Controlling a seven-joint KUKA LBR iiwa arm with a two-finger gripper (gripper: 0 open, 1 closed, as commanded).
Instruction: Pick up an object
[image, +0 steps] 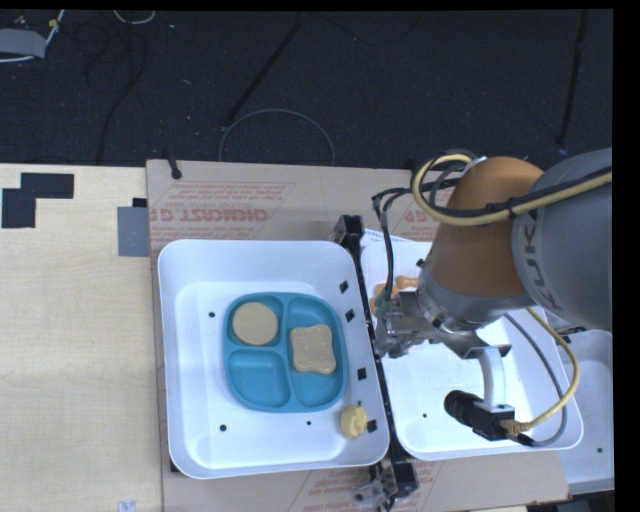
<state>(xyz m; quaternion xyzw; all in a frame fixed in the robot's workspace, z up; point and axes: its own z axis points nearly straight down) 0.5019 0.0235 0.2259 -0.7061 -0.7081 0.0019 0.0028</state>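
Objects sit mostly in the left bin (190, 290), while the gripper (392, 335) hangs low over the right bin (440, 435) for a pick, its state unclear

Left white bin (190, 300): blue divided tray (285, 351) bearing a round tan piece (254, 323) and a tan slice (313, 349); yellowish lump (353, 420) beside the tray. Right white bin (430, 430): arm (500, 240) overhead, gripper (395, 330) at the bin's left wall.

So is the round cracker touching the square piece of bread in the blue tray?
Apart. The camera view shows the round cracker and the bread in separate compartments of the blue tray, a raised divider between them.
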